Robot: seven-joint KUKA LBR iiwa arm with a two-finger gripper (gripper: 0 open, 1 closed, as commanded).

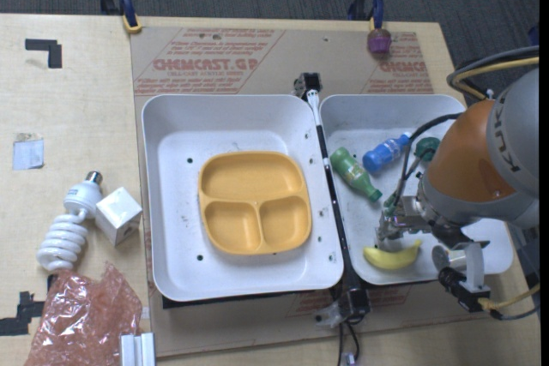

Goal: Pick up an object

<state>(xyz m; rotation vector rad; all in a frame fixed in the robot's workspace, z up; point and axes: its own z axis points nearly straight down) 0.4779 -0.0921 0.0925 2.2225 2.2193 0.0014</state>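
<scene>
The right bin (pixel 360 117) holds a yellow banana (pixel 391 257) near its front edge, a green bottle (pixel 354 172) lying on its side and a blue bottle (pixel 385 153) behind it. My gripper (pixel 395 229) hangs low in this bin, directly above the banana's back edge, under the orange band of the arm (pixel 467 167). A dark green piece (pixel 427 147) peeks out beside the arm. The arm covers the bin's right half.
The left bin (pixel 163 184) carries a yellow divided tray (pixel 255 201). On the bench to the left lie a spiral light bulb (pixel 70 223), a small white box (pixel 118 214) and crumpled pink plastic (pixel 81 321). A purple object (pixel 379 39) sits behind the bins.
</scene>
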